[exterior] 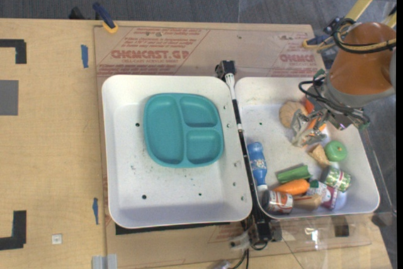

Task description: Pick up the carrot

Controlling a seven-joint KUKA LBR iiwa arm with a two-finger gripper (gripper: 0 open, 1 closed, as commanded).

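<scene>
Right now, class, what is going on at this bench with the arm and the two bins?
The arm's gripper is low over the upper part of the right bin, among a clutter of toy foods. The carrot it is meant to pick up lies apart from it, near the bin's lower edge beside a green piece. The left bin holds a teal divided plate.

The orange carrot (293, 186) lies flat among clutter in the right bin (371, 179).
</scene>
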